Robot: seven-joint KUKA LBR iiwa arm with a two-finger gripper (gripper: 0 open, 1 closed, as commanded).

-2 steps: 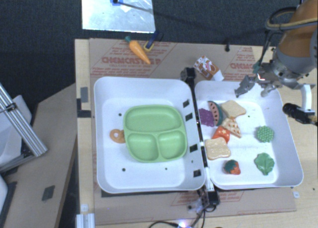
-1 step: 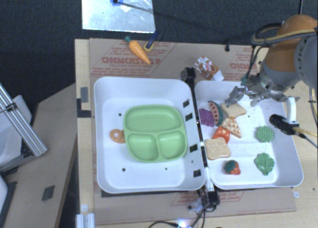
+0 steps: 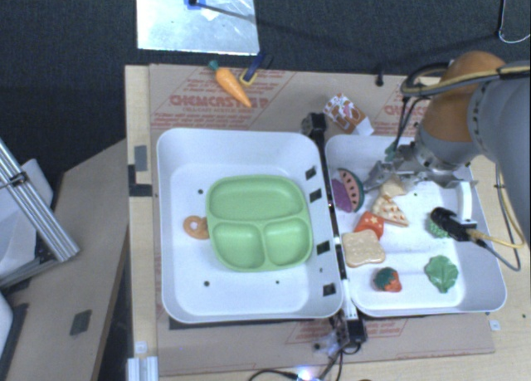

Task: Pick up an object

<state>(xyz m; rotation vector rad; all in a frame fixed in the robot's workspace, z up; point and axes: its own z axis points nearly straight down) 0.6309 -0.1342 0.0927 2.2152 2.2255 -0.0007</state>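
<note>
Grey arm (image 3: 489, 114) comes in from the right, and the gripper (image 3: 388, 170) is low over the far-left part of the right bin (image 3: 496, 292). I can't tell if the gripper is released or clenched; the tip is too cluttered to read, and nothing is visibly held. The left bin (image 3: 182, 163) sits left of the gripper, touching the right one. The silver sheet (image 3: 195, 6) is well beyond and left of the gripper, off the bench board. The green divided plate (image 3: 249, 201) is in the left bin, well left of the gripper. Closest candidate is the pizza wedge (image 3: 390, 209), just on the camera side of the gripper. Its point reaches up to the tool, contact unclear. The watermelon slice (image 3: 347, 191) is just beside the gripper on its left, at the bin wall. Toast (image 3: 362, 248) is nearer the camera than the wedge, with the red piece (image 3: 370, 224) between the two. Lettuce (image 3: 441, 273) is camera side and right of the gripper, well apart. The carrot (image 3: 232, 86) and a small packet (image 3: 346, 113) lie outside the bins, beyond the gripper and to its left. The strawberry (image 3: 387, 280) is near the front rim. The pretzel ring (image 3: 196, 227) is far left, beside the plate.
</note>
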